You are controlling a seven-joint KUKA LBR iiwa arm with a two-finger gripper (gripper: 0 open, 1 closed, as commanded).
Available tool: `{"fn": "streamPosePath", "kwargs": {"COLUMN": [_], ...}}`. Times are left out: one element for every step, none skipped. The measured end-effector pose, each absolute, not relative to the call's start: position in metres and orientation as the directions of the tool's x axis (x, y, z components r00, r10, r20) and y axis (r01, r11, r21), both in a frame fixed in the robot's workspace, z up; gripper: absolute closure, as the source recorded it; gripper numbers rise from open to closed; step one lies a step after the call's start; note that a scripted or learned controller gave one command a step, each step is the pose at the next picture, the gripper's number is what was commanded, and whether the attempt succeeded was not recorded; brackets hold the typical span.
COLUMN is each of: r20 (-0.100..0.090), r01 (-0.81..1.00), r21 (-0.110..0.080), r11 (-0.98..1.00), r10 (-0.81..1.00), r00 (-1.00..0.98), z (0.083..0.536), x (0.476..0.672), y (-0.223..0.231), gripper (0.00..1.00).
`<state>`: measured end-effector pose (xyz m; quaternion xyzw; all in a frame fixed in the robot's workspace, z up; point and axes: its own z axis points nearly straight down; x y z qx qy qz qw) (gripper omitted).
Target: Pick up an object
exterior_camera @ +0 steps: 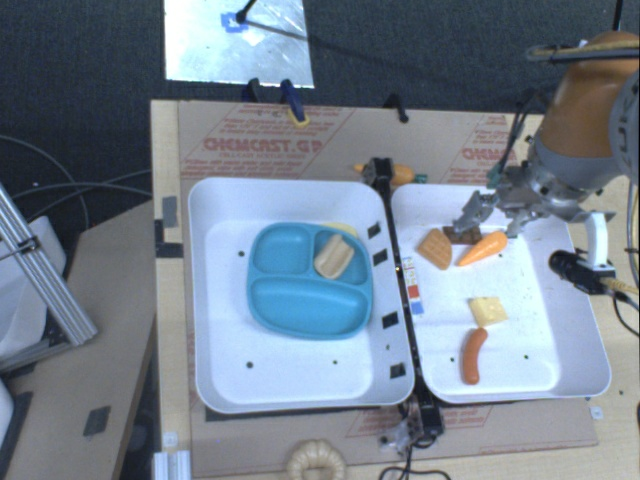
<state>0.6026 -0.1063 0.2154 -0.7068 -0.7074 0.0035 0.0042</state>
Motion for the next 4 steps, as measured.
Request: {"fn": "streamPosePath", "kwargs": {"r20": [0.0, 0.0, 0.001, 0.001], "r01": [1.0, 1.0, 1.0, 1.0], "r21": [0.001, -0.001, -0.003, -0.004], "r11": [0.003, 0.001, 0.001, 0.0], "r10": [1.0, 1.0, 1.0, 1.0], "r00": [-0.003, -0.001, -0.001, 0.0], "z": [0.222, 0.18, 0.138, 0.085], "x": [0.605, 0.603, 0.602, 0.601], "y": [-0.106, -0.106, -0.1, -0.1], "gripper": [0.0, 0.0, 0.0, 0.0]}}
